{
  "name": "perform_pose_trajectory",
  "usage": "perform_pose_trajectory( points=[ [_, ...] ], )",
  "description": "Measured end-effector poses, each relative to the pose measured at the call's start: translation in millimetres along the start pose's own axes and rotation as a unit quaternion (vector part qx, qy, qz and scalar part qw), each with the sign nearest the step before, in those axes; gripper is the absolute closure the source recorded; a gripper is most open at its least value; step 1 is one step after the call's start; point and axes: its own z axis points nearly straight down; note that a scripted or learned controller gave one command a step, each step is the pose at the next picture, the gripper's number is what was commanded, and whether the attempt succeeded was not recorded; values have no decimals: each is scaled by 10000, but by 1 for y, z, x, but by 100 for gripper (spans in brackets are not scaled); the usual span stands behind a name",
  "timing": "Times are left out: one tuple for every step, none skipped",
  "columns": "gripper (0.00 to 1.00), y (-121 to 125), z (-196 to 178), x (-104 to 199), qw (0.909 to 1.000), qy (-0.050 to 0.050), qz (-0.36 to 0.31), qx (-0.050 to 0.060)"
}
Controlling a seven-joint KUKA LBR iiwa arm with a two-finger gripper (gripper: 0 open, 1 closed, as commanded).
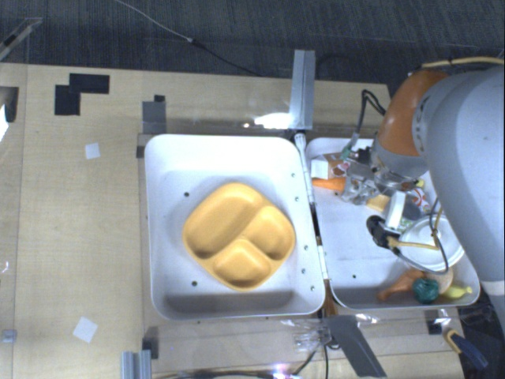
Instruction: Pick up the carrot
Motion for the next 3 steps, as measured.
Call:
perform_pose_trajectory(
  points=[
    [0, 6, 0, 3, 9769, -3, 2137, 14],
    [0, -106, -100, 14, 9646, 3, 2636, 23],
    [0, -67, -96, 51, 9713, -17, 2379, 47]
  ],
)
